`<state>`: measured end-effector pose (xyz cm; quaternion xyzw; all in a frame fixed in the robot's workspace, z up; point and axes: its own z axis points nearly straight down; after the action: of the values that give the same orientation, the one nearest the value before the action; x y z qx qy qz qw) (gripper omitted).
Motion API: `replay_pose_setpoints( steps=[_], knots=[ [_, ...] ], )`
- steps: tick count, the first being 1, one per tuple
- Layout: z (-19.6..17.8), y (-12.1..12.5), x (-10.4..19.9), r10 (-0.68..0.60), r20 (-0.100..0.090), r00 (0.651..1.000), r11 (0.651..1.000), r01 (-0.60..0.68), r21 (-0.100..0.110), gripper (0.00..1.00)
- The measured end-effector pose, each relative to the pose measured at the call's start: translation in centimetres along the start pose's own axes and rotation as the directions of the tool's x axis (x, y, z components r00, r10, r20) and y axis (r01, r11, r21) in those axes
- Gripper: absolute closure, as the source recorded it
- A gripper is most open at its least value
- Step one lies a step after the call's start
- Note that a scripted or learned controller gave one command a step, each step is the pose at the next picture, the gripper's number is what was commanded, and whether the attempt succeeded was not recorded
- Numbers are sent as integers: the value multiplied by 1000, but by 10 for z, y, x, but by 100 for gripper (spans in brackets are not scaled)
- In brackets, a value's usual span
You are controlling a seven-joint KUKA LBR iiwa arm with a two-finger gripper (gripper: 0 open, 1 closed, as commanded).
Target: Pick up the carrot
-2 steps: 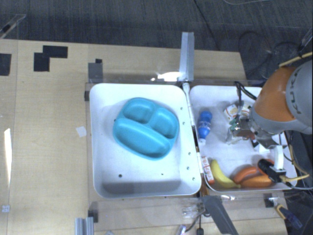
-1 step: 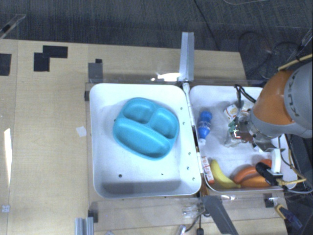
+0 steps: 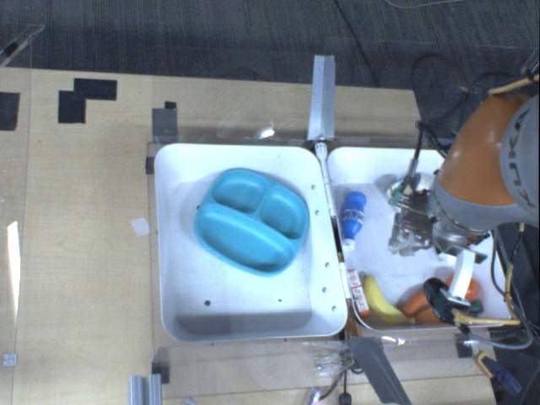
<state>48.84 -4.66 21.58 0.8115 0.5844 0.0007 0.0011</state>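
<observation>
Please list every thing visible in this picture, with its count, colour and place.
shallow white plastic bins: two, white, side by side on the bench
blue divided plastic plate: one, blue, left bin
blue and white plastic bottle: one, right bin, near its left wall
yellow banana: one, right bin, front edge
orange carrot: one, right bin, front, beside the banana
arm: one, grey with orange band, over right bin
tool: one, metallic, above the right bin's floor

tan bench [image 3: 76, 251] bears two white bins [image 3: 245, 327] side by side.
</observation>
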Motion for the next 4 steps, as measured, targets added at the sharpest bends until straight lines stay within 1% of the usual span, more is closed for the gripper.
replay_pose_setpoints(
  steps=[1,2,3,4],
  knots=[
    [-71,30,-70,-112,1,994,994,112,-1,100],
    [1,61,18,-69,1,998,998,69,4,100],
    [-116,43,-47,-369,2,929,929,369,-4,100],
    [-53,87,66,-474,-1,881,881,474,1,100]
  ],
)
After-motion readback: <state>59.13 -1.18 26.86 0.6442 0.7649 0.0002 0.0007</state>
